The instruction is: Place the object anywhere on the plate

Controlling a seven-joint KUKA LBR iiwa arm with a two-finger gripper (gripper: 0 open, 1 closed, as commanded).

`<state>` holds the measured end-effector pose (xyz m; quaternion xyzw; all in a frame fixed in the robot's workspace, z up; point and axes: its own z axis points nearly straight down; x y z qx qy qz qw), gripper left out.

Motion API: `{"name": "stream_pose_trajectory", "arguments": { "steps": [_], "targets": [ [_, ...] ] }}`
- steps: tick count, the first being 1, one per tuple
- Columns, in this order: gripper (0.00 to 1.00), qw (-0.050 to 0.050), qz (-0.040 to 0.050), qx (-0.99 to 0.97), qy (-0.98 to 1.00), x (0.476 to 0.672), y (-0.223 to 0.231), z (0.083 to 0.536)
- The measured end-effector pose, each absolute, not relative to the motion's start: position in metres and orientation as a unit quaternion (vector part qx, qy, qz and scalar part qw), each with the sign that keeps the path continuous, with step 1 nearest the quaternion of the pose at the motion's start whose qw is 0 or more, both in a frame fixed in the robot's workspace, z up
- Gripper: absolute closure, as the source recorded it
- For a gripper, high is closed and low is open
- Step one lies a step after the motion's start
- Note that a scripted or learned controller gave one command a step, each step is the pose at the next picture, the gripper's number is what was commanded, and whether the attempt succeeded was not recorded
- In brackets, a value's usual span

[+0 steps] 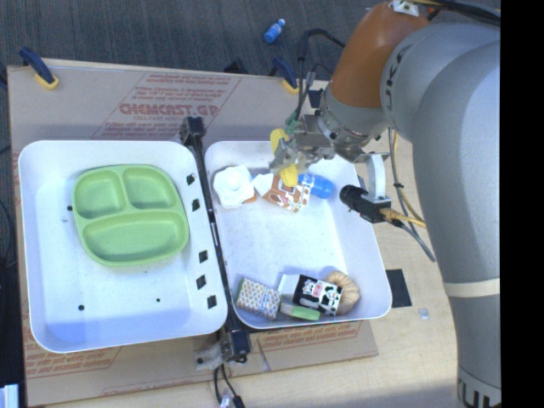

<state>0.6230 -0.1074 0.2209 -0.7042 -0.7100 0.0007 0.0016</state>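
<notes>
Two white bins sit side by side, the left bin (34, 228) holding a green divided plate (129, 213). Right of the plate, the gripper (287, 161) hangs over a yellow object (289, 175) among clutter; whether its fingers grip it cannot be told.

One fixed camera above the bench, looking down at a slant.

It takes in both white bins whole: the left bin (34, 253) with the green plate (130, 214) and the right bin (374, 270) sit side by side at mid-frame, at a middling distance. The far edge of the bench and a strip of dark floor lie along the top. The arm (442, 143) enters from the right, looming large and near the lens, and covers the bench on that side.
</notes>
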Motion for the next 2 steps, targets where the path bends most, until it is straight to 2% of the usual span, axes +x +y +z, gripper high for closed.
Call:
{"name": "stream_pose_trajectory", "arguments": {
  "steps": [1, 2],
  "targets": [
    [1.00, 0.002, 0.0014, -0.705, -0.709, 0.557, -0.030, 0.191],
    [1.00, 0.001, 0.0011, -0.704, -0.711, 0.518, 0.071, 0.192]
  ]
}}
